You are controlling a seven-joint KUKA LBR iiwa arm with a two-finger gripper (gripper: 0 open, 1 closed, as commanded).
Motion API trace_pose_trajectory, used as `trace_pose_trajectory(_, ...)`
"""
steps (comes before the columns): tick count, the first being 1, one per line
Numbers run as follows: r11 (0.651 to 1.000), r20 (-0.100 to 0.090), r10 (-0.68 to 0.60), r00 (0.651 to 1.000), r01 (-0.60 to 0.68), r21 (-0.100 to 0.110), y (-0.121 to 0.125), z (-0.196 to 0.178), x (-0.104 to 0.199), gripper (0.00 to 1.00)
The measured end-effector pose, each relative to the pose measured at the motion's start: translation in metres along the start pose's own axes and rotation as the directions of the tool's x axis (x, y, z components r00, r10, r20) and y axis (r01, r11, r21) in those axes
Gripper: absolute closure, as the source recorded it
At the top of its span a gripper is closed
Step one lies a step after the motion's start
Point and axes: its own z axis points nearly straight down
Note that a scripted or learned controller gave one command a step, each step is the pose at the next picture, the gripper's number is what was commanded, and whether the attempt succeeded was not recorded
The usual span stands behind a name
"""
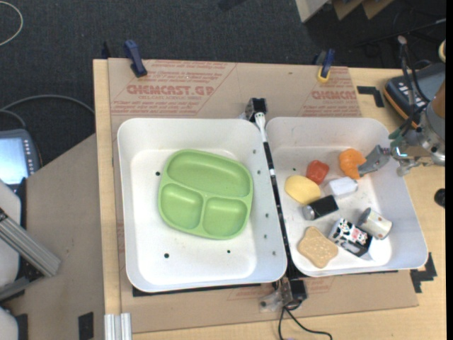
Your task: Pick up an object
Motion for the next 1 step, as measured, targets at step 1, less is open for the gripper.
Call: trace_pose_trajectory(1,1.000,0.004,0.000,1.000,0.000,-0.015,-0.0383,0.0935,0.0473,0.00)
